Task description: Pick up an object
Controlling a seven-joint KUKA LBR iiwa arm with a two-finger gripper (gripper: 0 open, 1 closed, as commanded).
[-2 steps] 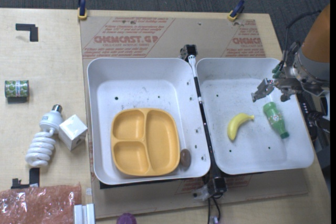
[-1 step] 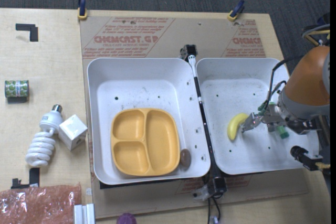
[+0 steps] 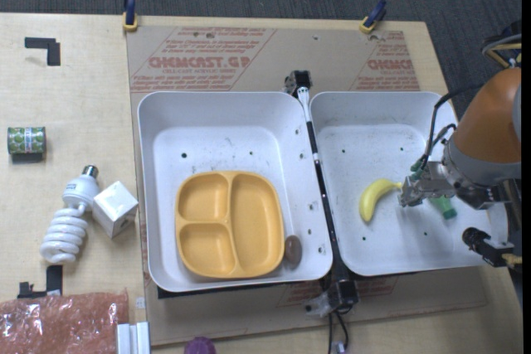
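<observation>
- Camera view: the tool [image 3: 412, 193] sat low in the right bin [image 3: 365, 116], right of centre of the frame; whether it was wide or narrow could not be told.
- The banana [image 3: 375, 198] lay just left of the tool, on the bin floor.
- A yellow divided plate [image 3: 230, 224] lay in the left bin [image 3: 211, 116].

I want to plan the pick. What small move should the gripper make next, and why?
Probably a short shift toward the left bin, onto the banana. The gripper sits just beside its end in the right bin, with no object seen between its fingers.
</observation>
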